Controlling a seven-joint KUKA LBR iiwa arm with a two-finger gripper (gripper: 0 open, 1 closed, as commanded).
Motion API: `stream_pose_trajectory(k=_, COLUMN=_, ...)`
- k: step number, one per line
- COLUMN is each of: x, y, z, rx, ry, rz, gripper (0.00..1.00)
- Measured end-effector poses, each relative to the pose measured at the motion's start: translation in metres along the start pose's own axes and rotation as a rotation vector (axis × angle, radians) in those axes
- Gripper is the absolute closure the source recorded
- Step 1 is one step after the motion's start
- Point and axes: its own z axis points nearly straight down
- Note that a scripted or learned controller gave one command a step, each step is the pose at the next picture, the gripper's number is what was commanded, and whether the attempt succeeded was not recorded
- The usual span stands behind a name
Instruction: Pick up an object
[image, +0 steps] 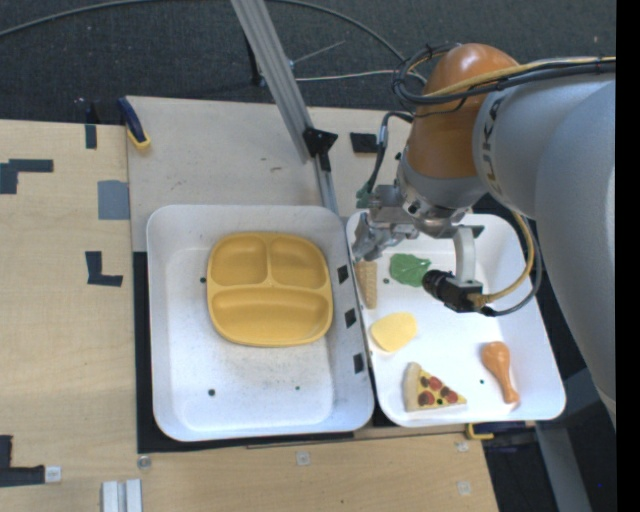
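From my station I see the arm (520, 130) reaching in over the right bin (545, 395), its pincer (368, 243) low at that bin's upper left corner, just above the ice cream cone (368, 283). Whether the pincer is wide or narrow I cannot tell (the wrist hides its tips), and nothing shows between them. The cone lies along the bin's left wall. Near it sit a green toy (408, 268), a yellow chip-like piece (394, 331), a pizza slice (430, 388) and a drumstick (500, 371). The left bin (180, 400) holds a yellow divided plate (269, 289). Both bins rest on the tabletop (60, 300).
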Motion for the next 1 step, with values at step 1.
stream_pose_trajectory(k=1, x=0.0634, y=0.0061, z=0.0047, rx=-0.002, ry=0.001, rz=-0.002, gripper=1.0)
